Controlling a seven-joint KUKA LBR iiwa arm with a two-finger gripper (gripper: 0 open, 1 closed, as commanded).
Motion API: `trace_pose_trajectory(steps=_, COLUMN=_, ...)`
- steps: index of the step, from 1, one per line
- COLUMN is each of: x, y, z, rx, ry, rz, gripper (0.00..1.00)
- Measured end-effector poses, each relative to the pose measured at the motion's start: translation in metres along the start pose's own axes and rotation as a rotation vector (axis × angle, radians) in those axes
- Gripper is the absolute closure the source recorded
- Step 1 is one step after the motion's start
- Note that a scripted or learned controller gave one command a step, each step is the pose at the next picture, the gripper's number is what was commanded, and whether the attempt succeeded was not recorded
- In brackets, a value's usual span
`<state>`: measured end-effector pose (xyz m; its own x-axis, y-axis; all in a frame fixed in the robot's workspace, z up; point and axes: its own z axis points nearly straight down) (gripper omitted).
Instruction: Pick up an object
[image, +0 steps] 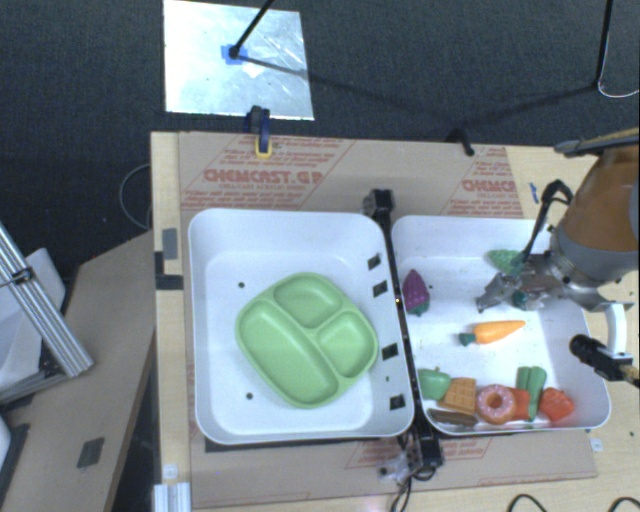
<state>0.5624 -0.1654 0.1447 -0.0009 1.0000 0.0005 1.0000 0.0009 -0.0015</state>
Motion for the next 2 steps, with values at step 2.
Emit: trace_pose_trajectory(steps=2, x=0.004, y=0.002, z=0.060, rx=-0.002, ry=0.000, rz=0.000, gripper=0.00)
